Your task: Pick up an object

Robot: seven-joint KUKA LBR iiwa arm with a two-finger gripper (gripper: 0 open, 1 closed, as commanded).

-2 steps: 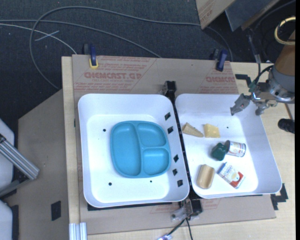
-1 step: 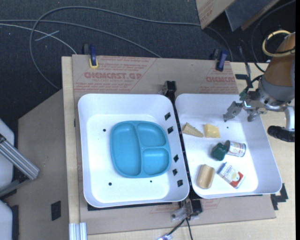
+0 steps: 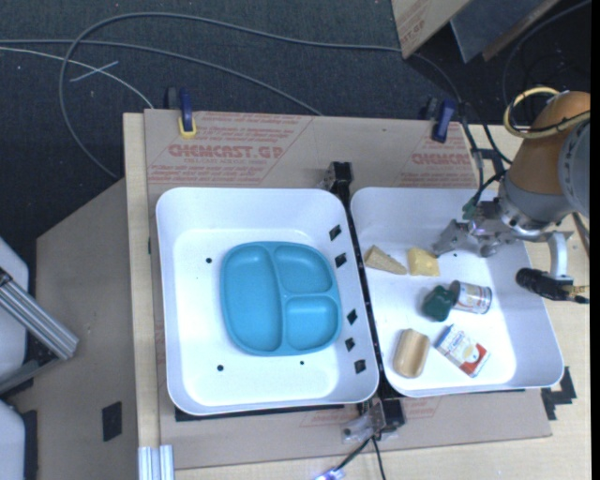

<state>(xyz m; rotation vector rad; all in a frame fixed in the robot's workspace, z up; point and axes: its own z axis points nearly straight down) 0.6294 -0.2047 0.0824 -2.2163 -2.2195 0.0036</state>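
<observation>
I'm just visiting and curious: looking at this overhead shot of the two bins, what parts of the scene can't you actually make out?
- Gripper, camera view: too small and blurred against the right bin to tell whether its fingers are open or shut.
- Arm: cut off by the picture's right edge.
- Small can: label too small to read; the dark green object overlaps its end.
- Red and white packet: printing too small to read.
- Cardboard box: cut off by the top edge.

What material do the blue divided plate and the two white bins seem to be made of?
The blue divided plate looks like moulded plastic: uniform colour, rounded compartments, soft sheen. The left bin and right bin look like thin white plastic, smooth with rounded rims.
</observation>
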